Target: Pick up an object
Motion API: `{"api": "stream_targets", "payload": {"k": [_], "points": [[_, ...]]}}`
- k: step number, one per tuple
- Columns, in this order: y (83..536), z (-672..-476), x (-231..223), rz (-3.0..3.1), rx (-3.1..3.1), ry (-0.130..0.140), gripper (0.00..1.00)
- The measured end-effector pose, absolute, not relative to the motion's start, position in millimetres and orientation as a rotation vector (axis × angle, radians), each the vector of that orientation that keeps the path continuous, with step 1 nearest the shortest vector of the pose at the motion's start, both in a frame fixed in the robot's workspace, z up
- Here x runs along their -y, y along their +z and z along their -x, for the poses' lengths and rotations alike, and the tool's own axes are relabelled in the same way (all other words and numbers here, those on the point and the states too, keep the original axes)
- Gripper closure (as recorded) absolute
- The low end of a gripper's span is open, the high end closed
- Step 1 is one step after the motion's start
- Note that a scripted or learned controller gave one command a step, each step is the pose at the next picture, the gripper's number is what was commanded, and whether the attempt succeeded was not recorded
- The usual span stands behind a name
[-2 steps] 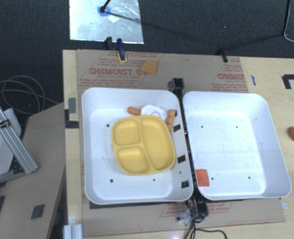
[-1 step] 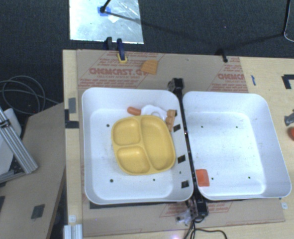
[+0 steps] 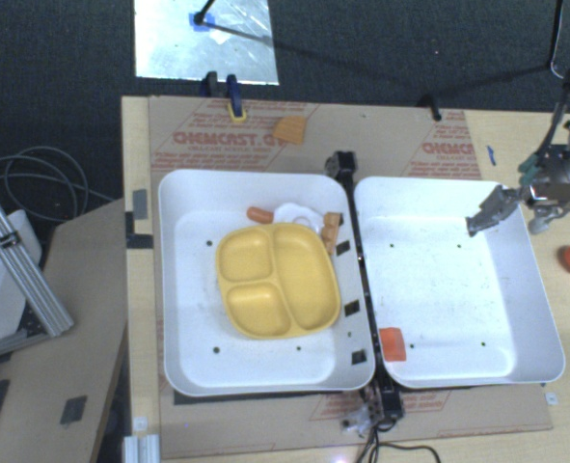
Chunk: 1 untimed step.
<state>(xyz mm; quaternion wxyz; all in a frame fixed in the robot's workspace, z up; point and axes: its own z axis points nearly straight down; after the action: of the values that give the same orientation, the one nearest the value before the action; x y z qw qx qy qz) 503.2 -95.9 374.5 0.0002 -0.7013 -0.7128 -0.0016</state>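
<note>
Gripper (image 3: 504, 212) over the right bin's (image 3: 535, 355) far right corner; I see nothing between its fingers, and I can't tell how far they're spread.

In the left bin (image 3: 183, 355) I've got a yellow divided plate (image 3: 275, 280), with a small orange sausage (image 3: 260, 215), a white piece (image 3: 294, 216) and a tan block (image 3: 332, 228) just behind it. An orange block (image 3: 392, 344) sits at the right bin's near left corner, well apart from the gripper.

Arm enters from right edge; pincer (image 3: 504, 214) angled down-left, fingers spread, nothing between them
</note>
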Motion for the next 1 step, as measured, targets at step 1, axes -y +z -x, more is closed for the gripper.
{"api": "stream_targets", "payload": {"k": [1], "points": [[258.7,-490.6,41.2,2.205,2.225,0.007,0.0]]}}
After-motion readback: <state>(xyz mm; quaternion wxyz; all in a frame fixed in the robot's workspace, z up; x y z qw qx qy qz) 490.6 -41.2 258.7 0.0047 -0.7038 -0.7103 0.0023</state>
